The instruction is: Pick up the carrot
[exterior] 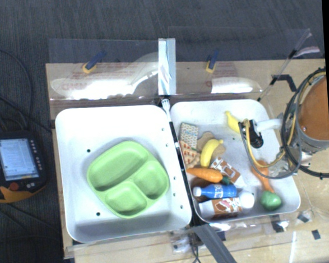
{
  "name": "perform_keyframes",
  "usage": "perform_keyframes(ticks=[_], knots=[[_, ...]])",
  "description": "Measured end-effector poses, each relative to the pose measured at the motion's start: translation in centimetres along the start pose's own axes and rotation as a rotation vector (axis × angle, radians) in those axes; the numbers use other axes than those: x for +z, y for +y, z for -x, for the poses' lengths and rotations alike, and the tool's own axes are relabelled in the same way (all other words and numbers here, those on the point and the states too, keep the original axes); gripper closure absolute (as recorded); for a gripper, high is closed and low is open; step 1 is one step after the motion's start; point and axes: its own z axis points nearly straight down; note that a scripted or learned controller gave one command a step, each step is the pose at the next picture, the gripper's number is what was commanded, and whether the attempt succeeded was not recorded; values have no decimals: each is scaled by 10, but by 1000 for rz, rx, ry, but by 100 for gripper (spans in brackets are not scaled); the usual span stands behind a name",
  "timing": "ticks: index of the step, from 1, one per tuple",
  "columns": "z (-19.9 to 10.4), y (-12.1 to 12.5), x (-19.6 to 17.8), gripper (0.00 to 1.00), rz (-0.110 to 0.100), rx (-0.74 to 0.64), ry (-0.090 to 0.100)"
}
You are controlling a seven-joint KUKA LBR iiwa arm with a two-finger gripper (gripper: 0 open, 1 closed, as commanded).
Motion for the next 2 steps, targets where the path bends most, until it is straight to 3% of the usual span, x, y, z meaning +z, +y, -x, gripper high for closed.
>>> perform_keyframes(ticks=[2], knots=[[7,1,24,100,0,0,3]])
